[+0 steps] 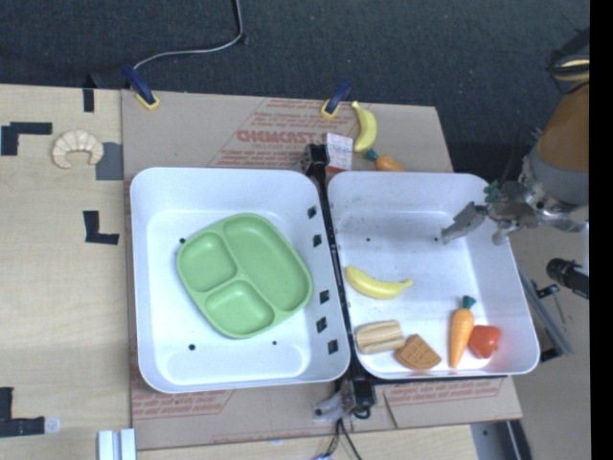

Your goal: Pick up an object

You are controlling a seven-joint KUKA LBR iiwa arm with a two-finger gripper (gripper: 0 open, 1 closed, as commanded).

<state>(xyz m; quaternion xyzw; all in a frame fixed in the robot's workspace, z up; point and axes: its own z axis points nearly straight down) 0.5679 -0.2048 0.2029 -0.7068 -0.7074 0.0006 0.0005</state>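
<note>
Claw over right bin, fingers' spread unclear, nothing held, banana, carrot, tomato, waffle below, green plate left.

A robotics lab — taped bench, clamped cardboard sheet, white bins of toy food, trailing cable.

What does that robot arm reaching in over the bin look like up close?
The arm is rounded, with an orange band above a grey wrist. Its gripper is a dark grey metal piece with thin fingers, over the right bin.
</note>
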